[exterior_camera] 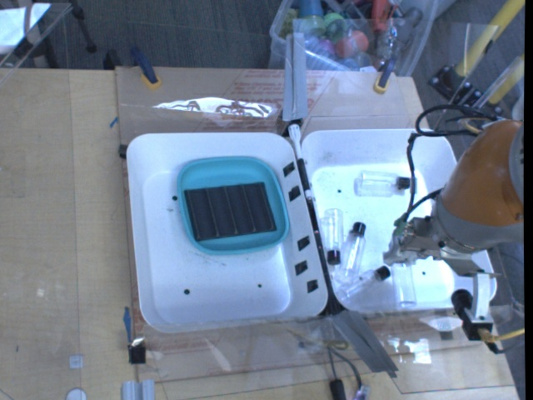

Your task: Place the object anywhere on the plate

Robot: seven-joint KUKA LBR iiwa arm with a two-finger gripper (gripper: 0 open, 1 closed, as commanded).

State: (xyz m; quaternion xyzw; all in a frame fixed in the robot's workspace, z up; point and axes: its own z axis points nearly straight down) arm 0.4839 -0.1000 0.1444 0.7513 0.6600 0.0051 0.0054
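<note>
Several small clear plastic vials with black caps lie scattered in the right-hand shallow white bin (433, 152), right of centre in the frame. One vial (376, 184) lies on its side near the bin's upper middle, its cap pointing right. Two more sit nearer the divider: an upright-looking clear tube (333, 227) and, just beside it, a tilted vial (354, 244) with its cap uppermost. A fourth vial (362, 282) lies low in the bin, its cap touching the region under the arm's wrist.

The two-finger gripper (406, 257) is down in the lower right part of that bin, close to the fourth vial; whether it is spread or closed cannot be told, as the grey wrist and the orange band (487, 177) above it cover it from this angle.

In the left-hand white bin (158, 248), centre-left of the frame, rests the teal rounded-square plate (196, 177), carrying a dark ribbed rectangular insert (229, 211). No vial is on it.

At the top of the frame stands a clear plastic tub of colourful toys (358, 15).
</note>
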